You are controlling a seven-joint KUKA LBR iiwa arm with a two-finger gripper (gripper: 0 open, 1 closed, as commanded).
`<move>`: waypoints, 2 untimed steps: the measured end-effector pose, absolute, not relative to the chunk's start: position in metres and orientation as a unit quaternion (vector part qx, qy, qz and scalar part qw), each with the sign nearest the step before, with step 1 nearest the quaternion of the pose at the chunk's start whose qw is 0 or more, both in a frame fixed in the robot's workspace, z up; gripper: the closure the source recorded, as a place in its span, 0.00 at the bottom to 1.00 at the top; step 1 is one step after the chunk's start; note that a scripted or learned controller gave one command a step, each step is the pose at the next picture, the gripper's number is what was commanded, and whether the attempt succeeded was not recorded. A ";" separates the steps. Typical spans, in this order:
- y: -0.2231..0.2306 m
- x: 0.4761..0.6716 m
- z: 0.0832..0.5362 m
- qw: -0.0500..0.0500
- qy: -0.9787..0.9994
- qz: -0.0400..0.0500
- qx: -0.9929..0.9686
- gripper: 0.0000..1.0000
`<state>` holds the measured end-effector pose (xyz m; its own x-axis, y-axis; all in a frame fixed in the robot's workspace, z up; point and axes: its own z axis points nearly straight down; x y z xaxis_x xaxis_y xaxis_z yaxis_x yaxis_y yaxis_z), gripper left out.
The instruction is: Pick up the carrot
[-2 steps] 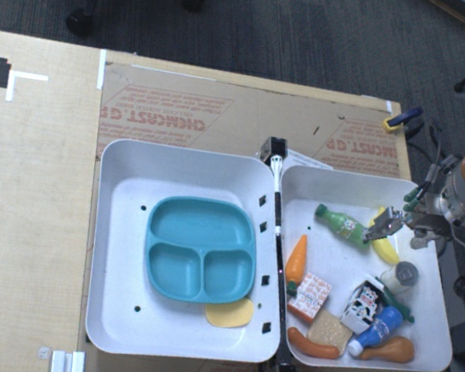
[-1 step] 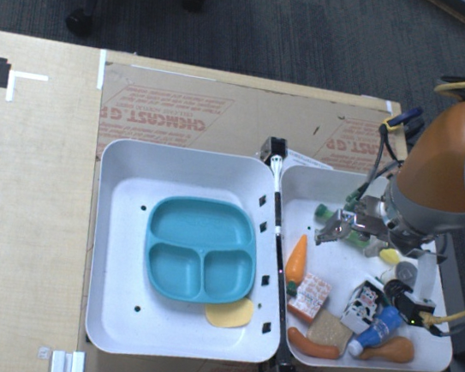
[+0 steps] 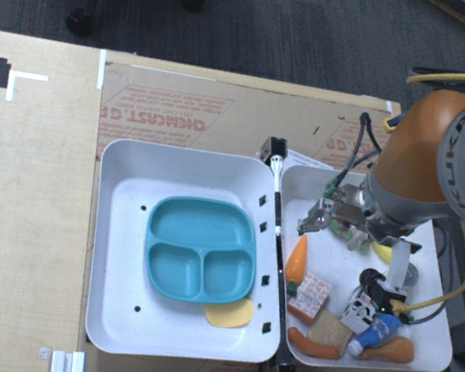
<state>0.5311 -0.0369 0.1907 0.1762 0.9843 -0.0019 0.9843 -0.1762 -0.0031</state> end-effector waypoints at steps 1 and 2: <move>-0.037 0.531 0.191 0.001 -0.641 0.002 -0.767 0.00; -0.099 0.543 0.152 0.001 -0.533 0.002 -0.846 0.00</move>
